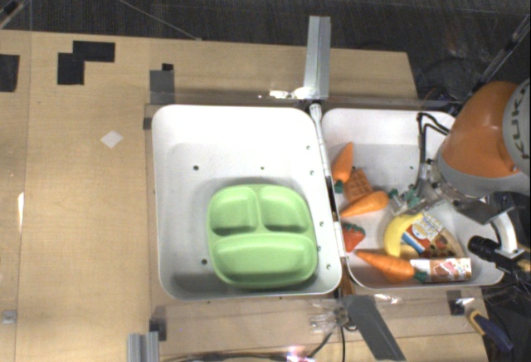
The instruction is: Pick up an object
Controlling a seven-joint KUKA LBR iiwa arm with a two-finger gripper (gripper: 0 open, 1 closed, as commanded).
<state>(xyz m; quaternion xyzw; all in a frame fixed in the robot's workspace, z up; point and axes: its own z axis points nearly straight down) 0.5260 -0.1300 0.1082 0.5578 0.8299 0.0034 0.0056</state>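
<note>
- The bench (83, 227) carries two white bins; the left bin (178, 186) holds a green divided tray (261, 236) toward its front edge.
- The arm (485, 144) reaches over the right bin (382, 136), its end effector (412, 198) low among the toy food near the bin's middle; whether it is open or closed cannot be told.
- Candidates lie close: a banana (400, 232) just beside it, carrots (365, 204) toward the bin's left wall, a packet (444, 269) at the front edge.
- Nothing appears lifted; the pick looks not yet done.
</note>
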